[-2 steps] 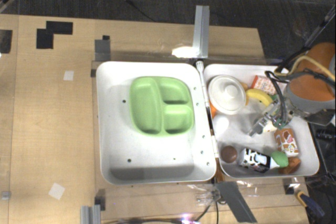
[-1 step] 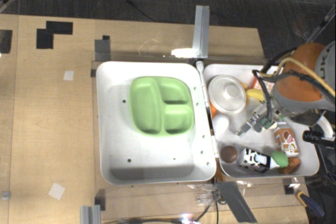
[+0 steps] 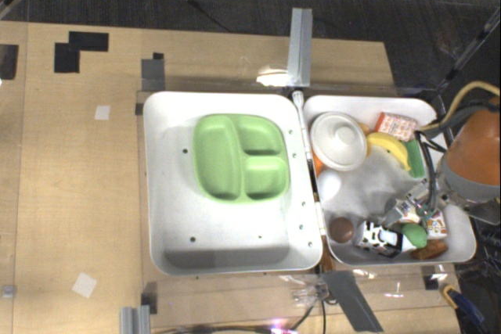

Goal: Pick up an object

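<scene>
The pincer (image 3: 409,209), whose grasp state cannot be determined here, hangs low in the right-hand shallow white bin (image 3: 391,102), with the small green rounded plastic object (image 3: 415,232) lying just beside and below it, nearest of the bin's contents.

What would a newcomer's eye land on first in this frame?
Probably the light green divided plate lying alone in the left bin. Next, the clutter in the right bin: a white bowl at its back left and a yellow banana beside it, with the arm's orange band over the bin's right edge.
</scene>
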You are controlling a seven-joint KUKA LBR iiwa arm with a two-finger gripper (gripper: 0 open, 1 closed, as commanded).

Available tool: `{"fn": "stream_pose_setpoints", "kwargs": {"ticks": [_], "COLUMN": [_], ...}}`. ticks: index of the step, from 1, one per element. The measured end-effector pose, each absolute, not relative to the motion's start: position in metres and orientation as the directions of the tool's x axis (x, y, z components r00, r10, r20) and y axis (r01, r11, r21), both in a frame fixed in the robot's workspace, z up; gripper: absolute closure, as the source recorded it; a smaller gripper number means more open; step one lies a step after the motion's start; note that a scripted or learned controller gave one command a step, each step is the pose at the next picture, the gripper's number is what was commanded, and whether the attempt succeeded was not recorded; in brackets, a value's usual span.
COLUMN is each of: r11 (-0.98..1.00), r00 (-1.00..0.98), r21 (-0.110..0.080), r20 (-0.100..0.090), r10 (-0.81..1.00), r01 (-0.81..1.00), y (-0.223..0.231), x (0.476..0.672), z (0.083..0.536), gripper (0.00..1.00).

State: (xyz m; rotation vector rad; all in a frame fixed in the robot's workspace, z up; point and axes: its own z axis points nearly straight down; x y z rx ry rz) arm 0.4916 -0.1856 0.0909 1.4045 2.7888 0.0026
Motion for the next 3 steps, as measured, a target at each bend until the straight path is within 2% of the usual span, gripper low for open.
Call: {"fn": "stream_pose_setpoints", "kwargs": {"ticks": [2, 3], "r11": [0.640, 0.751], "r00": [-0.640, -0.751], "r21": [0.011, 0.011], "r20": [-0.021, -0.017], "r10": [0.768, 0.660], "r01": [0.768, 0.660], "y": [-0.137, -0.088], "x": [0.493, 0.570], "z": [0.091, 0.091], "gripper": [0.00, 0.00]}}
